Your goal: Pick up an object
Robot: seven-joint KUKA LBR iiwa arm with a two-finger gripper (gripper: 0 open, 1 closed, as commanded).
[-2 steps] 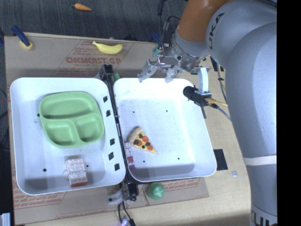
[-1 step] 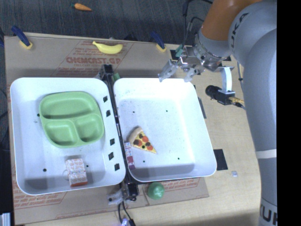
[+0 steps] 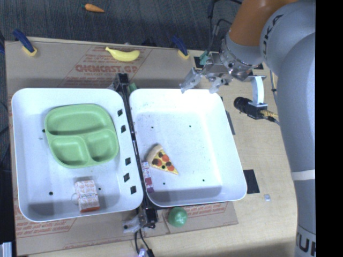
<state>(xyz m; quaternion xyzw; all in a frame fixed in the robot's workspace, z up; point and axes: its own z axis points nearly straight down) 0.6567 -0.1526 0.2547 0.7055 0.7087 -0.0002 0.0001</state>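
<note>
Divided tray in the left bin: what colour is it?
Light green tray, seen in the camera view.

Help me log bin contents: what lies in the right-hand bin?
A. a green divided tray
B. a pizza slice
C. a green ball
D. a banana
B: the pizza slice lies on the floor of the right bin, near its left wall.

- bench [image 3: 257, 143]: cardboard sheet [image 3: 86, 68] on top
- two white bins [image 3: 21, 143] side by side on cardboard
- banana [image 3: 123, 53] behind left bin
- green ball [image 3: 177, 217] in front of right bin
</note>
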